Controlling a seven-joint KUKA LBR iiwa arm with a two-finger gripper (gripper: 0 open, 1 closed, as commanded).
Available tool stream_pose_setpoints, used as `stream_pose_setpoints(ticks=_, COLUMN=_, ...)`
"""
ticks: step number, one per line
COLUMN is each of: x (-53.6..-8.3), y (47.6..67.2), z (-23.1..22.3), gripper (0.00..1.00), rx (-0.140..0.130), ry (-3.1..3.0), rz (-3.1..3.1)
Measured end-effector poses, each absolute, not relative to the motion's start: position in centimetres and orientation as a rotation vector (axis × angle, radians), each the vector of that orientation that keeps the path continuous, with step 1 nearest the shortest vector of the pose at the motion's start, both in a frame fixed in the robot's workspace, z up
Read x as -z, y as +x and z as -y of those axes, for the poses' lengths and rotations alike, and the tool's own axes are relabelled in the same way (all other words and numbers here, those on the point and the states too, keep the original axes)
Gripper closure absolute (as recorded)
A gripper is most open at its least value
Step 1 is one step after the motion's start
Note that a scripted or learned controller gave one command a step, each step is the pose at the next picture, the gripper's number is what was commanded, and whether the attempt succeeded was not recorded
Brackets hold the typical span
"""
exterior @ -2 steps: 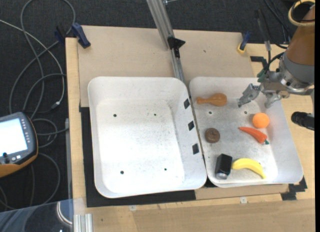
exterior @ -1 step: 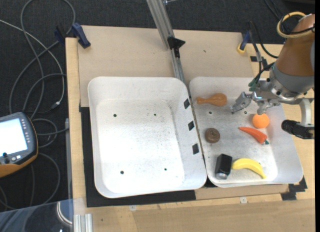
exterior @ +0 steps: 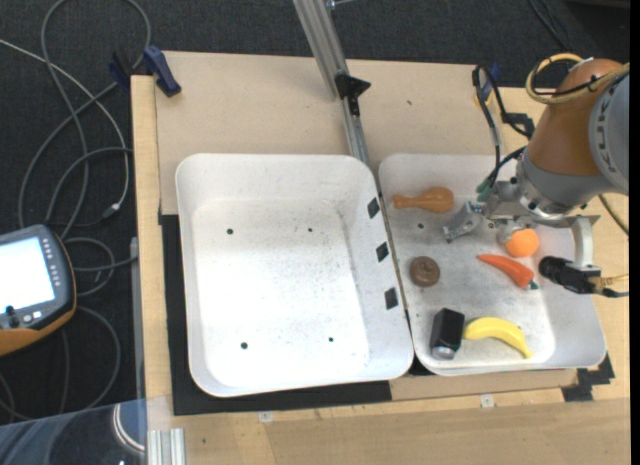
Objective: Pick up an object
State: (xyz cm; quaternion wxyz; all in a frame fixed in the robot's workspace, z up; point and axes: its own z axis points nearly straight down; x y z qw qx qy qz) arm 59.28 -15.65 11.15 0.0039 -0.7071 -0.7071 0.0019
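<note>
Even overhead light, soft shadows, slight grain.

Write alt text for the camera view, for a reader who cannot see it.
The arm's gripper hovers in the right bin among a wooden pear, orange ball, carrot, brown disc, black block and banana.

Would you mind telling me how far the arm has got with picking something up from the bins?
Nothing looks picked yet. The drumstick-shaped toy, brown disc, orange ball, carrot, black block and banana all lie on the right bin's floor. In hand: the claw is low in that bin, between the drumstick toy and the ball, with nothing visibly between its fingers. Left: grasp and lift.
</note>
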Motion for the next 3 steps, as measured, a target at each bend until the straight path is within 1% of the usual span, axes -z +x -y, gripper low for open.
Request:
stream_pose_setpoints(ticks=1, x=-12.7, y=59.5, z=15.7, gripper=1.0, rx=0.003, ry=-2.22, rz=2.222)
stream_pose_setpoints(ticks=3, x=-21.6, y=59.8, z=15.1, gripper=1.0, rx=0.006, ry=-2.223, rz=2.228)
